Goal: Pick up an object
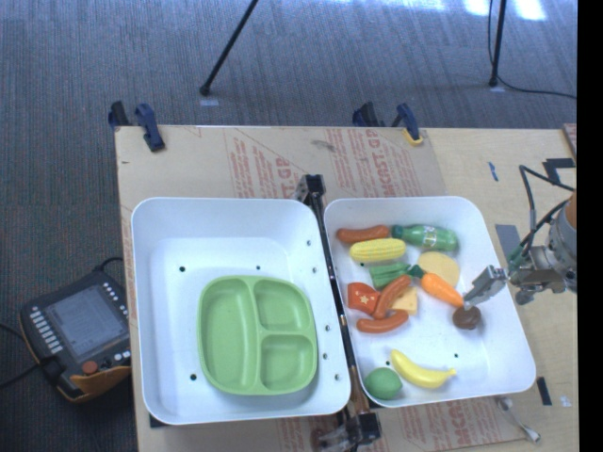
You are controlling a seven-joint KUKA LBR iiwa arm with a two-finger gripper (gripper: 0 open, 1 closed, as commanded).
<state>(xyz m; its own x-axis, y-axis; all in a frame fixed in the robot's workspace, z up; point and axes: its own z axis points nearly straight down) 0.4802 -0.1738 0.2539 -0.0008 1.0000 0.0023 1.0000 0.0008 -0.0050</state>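
The right bin [499, 365] holds several toy foods: a yellow corn cob [377, 250], a green bottle-like piece [426, 237], an orange carrot [439, 289], a red piece with a star [363, 297], brown sausages [382, 324], a banana [421, 369], a green lime [382, 382] and a small dark brown piece [465, 317]. My gripper [485, 285] reaches in from the right, low over the bin's right side. It sits just above the brown piece and beside the carrot's tip. Nothing is visibly between its fingers.
The left bin [170, 243] holds a green divided plate [256, 333]. A teach pendant [75, 332] lies off the bench to the left. Blue clamps [146, 125] grip the bench's far edge. Cables [532, 205] run near the arm on the right.
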